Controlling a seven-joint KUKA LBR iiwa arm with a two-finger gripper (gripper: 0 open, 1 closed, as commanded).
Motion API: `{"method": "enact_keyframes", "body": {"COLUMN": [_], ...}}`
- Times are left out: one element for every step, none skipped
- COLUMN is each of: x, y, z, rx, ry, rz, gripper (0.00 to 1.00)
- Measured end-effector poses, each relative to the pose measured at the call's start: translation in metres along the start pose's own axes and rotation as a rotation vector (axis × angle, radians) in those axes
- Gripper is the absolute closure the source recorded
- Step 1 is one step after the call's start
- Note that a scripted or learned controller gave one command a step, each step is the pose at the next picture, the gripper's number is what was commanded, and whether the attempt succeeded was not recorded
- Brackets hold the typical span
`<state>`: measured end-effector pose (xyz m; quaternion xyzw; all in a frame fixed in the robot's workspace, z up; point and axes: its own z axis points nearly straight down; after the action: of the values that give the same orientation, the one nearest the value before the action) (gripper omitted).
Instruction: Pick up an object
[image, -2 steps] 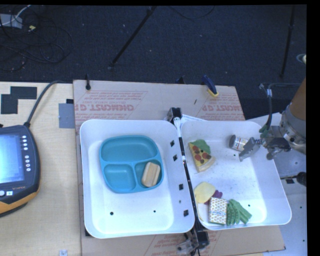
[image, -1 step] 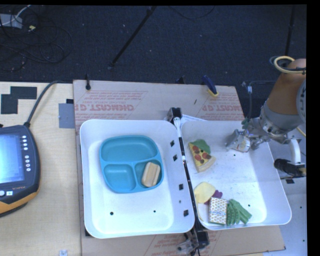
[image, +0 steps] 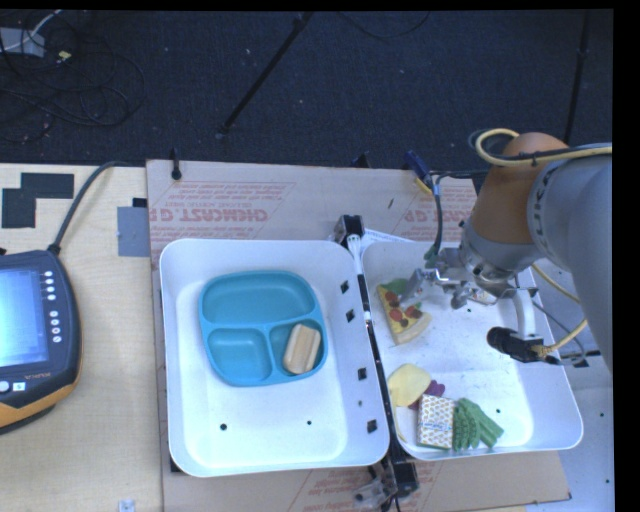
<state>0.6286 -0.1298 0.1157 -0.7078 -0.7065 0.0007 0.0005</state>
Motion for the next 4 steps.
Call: {"method": "enact_keyframes", "body": {"x": [0.024, 0.039, 0.02, 0.03], "y": [-0.051, -0.014, 0.015, -0.072], "z": [0.021, 0.024, 0.0, 0.023], "rx": [-0.021, -0.005, 0.001, -0.017], "ry": [-0.003, -0.007, 0.0, -0.001], "rz": [0.003, 0.0, -0.002, 0.002], "gripper": [0.0, 0.0, 0.0, 0.0]}}
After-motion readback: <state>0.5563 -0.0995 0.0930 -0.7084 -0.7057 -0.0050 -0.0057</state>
